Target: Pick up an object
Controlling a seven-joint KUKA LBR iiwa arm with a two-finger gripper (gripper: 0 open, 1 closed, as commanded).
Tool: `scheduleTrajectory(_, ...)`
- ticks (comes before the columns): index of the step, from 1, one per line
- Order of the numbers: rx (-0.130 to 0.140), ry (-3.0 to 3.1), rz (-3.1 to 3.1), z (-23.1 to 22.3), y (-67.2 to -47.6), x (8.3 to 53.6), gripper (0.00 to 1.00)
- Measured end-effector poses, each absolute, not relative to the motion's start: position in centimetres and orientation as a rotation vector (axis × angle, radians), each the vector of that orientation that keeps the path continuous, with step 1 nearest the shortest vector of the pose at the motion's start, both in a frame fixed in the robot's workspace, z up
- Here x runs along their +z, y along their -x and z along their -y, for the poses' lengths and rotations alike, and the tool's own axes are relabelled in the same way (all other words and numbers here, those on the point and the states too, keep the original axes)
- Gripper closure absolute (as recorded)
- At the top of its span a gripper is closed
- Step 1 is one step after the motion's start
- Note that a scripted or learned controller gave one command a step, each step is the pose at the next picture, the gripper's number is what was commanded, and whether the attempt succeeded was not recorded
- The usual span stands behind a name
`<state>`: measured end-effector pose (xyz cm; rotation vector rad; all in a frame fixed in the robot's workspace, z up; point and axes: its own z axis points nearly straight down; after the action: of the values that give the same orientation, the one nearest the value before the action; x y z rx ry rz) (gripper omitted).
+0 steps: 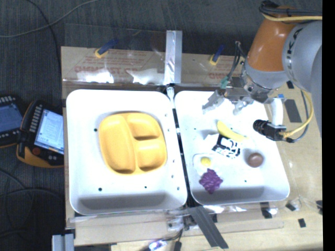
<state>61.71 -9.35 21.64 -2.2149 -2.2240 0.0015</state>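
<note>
My gripper [226, 103] hangs over the back of the right bin [272, 190], its two grey fingers spread apart with nothing between them. Just in front of it lies a yellow banana [229, 129]. A black-and-white patterned object [226, 147] sits beside the banana. A brown ball-like item [255, 159] rests to the right. A fried egg [203, 161] and a purple bunch of grapes [210, 180] lie at the front of the bin.
The left bin [84, 182] holds a yellow divided tray [133, 142]. A handheld pendant [41, 135] lies left of the bench. A clear plastic sheet with clips [120, 67] spans the back. The arm's orange band [269, 43] stands at upper right.
</note>
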Motion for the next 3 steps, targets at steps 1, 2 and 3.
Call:
scheduleTrajectory(1, -0.001, 2.193, 2.252, 14.4, -59.0, 12.0, 0.00)
scheduleTrajectory(2, -0.029, 2.186, 2.294, 17.4, -59.4, 10.2, 0.00)
scheduleTrajectory(3, -0.025, 2.191, 2.295, 17.7, -59.5, 11.1, 1.00)
